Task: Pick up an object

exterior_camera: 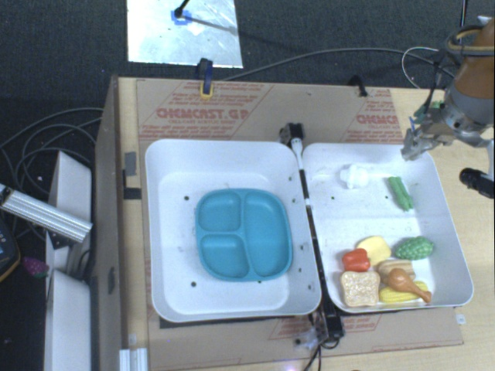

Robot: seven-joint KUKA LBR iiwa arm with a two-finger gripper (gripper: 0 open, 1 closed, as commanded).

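Note:
The right bin point(433, 199) holds toy food. A green bean-like piece point(400, 192) lies near its upper right, and a white piece point(355, 177) lies to its left. At the bin's front are a yellow piece point(375, 248), a red piece point(356, 260), a bumpy green piece point(414, 247), a bread slice point(360, 288) and a drumstick point(404, 282). My gripper point(414, 144) hangs over the bin's far right corner, above and right of the green bean. Nothing shows between its fingers.
The left bin point(170, 184) holds a blue divided plate point(243, 233). A clamp point(295, 136) sits where the two bins meet at the back. Cables run along the bench's far edge and over the dark floor at left.

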